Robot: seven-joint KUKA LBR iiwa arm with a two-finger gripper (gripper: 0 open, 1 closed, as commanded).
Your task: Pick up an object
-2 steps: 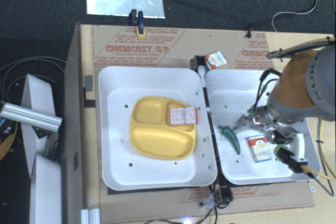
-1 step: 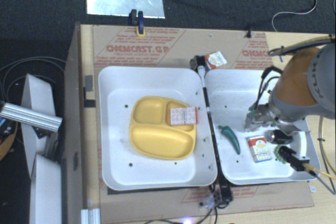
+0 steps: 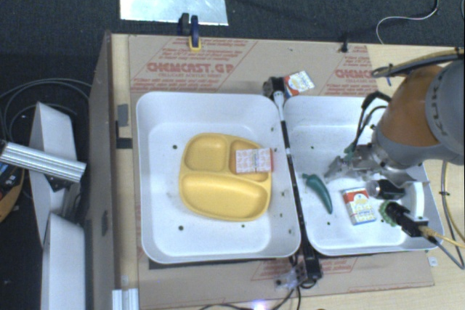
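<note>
Grey and orange, the robot arm [image 3: 418, 120] reaches in from the right over the right shallow white bin [image 3: 320, 120]. Its two-finger gripper [image 3: 349, 160] hangs low in this bin, but if it is open or closed I cannot tell, because the wrist covers it. Near it lie a dark green curved pepper-like toy [image 3: 318, 191] and a small red and white printed card box [image 3: 359, 205], well apart from the bin walls. The left white bin [image 3: 167, 120] holds a yellow plastic divided tray [image 3: 218, 189] with a small pink patterned packet [image 3: 252, 160] on it. My judgement: the pepper is thin and rounded, so it could slip away sideways if the fingers close off-centre. The flat box could simply be pushed along the floor.
</note>
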